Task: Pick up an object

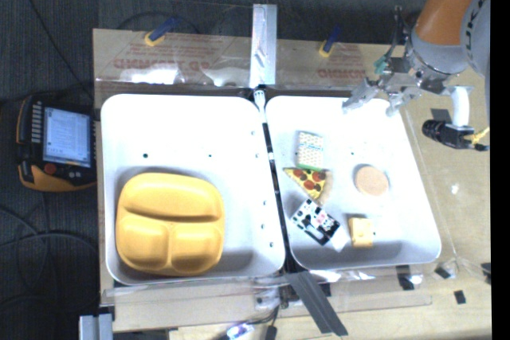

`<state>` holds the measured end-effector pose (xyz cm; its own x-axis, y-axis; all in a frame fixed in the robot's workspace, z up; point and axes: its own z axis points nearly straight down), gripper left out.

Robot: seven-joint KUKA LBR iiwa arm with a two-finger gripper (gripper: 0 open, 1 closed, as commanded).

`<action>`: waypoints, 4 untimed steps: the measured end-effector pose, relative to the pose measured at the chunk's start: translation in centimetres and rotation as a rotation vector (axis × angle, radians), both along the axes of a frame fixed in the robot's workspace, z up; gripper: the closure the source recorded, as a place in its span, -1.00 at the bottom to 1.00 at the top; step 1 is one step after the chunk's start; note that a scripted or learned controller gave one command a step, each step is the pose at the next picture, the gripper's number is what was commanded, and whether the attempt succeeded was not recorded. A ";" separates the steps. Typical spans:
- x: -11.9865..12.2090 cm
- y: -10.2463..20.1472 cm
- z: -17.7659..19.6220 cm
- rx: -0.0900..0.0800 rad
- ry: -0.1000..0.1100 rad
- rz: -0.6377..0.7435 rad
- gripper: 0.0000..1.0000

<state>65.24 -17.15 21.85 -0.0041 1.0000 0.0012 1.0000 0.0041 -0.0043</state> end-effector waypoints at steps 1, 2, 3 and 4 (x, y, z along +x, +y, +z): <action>-7.5 -1.2 -9.3 -0.001 0.000 0.024 -1.00; -10.5 -2.9 -12.4 -0.008 -0.029 0.110 -1.00; -10.1 -2.9 -11.2 -0.011 -0.037 0.112 1.00; -5.3 3.5 -2.9 -0.003 0.000 -0.106 1.00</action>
<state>59.93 -13.61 18.98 0.1013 0.9949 -0.0018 0.9948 -0.1013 -0.0037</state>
